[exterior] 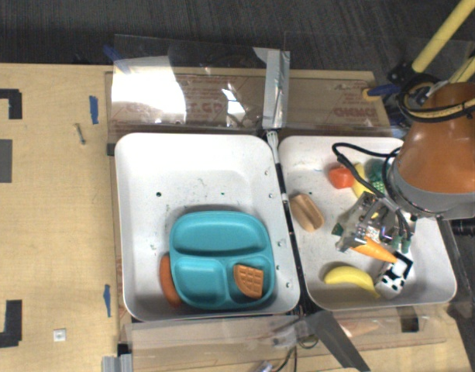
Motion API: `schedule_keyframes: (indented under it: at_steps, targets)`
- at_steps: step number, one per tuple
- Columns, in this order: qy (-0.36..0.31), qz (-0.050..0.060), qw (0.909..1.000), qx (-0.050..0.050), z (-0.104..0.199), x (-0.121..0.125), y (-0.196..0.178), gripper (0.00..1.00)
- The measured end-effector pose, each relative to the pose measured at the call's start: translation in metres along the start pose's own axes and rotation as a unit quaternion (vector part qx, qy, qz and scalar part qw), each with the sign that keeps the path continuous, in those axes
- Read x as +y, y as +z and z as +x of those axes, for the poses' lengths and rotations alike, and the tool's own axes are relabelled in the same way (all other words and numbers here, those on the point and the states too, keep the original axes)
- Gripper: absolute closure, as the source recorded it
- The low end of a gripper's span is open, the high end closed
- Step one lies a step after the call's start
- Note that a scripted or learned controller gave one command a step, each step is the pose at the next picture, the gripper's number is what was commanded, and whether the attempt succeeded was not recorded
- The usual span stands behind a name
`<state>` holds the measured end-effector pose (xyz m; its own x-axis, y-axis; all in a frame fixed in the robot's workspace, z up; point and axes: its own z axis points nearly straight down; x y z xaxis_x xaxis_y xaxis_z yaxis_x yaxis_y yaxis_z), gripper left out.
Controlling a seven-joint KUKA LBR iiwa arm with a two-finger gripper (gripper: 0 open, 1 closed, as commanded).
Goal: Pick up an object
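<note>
My gripper [374, 235] hangs low over the right bin [314, 149], near its front right part. An orange carrot-shaped toy [376, 249] lies right under it, touching or very close to the gripper's tip. A yellow banana [349, 277] rests just in front of it by the bin's near wall. A black and white toy [393, 278] sits beside the banana on the right. A tan block [305, 211] lies at the bin's left side. An orange-red piece [340, 177] and a yellow-green piece [368, 175] sit behind the gripper, partly covered by the arm.
The left bin [144, 161] holds a teal divided plate [214, 239] with an orange waffle [249, 280] in its front right compartment. An orange object [166, 279] pokes out under the plate's left edge. A black cable [353, 157] loops above the right bin.
</note>
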<state>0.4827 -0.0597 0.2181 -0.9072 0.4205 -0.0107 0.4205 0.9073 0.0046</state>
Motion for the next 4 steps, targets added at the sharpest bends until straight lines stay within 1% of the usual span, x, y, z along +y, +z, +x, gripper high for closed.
schedule_keyframes:
  at_steps: [1,2,3,4]
  targets:
    - [-0.062,0.001,0.9981,0.001,-0.062,0.029,-0.049,1.0]
    - [-0.101,0.002,0.9948,0.009,-0.09,0.089,0.039,1.0]
    - [-0.16,0.0,0.9872,0.001,-0.135,0.115,-0.001,1.0]
    - [-0.16,-0.002,0.9871,-0.004,-0.136,0.117,-0.013,1.0]
